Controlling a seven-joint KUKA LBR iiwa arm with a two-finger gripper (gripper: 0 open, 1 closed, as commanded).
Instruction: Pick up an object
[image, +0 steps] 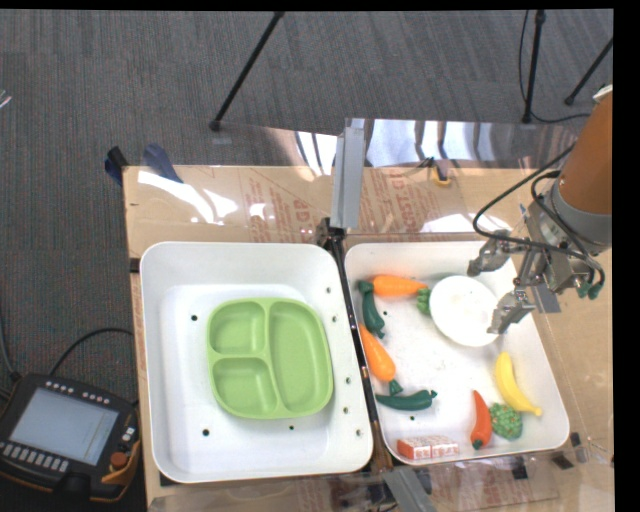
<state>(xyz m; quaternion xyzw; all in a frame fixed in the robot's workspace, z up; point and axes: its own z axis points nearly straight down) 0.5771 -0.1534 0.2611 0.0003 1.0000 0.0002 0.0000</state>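
Observation:
My gripper hangs over the right bin, at the right edge of a white round plate. Its two fingers stand apart, open, with nothing between them. Around the plate lie an orange carrot, a dark green cucumber, a second carrot and a green pepper. A yellow banana, a red chili, a broccoli piece and a small red and white box lie toward the bin's front.
The left bin holds a light green divided plate. A grey post stands behind the seam between the bins. A tablet-like pendant lies on the floor at the lower left.

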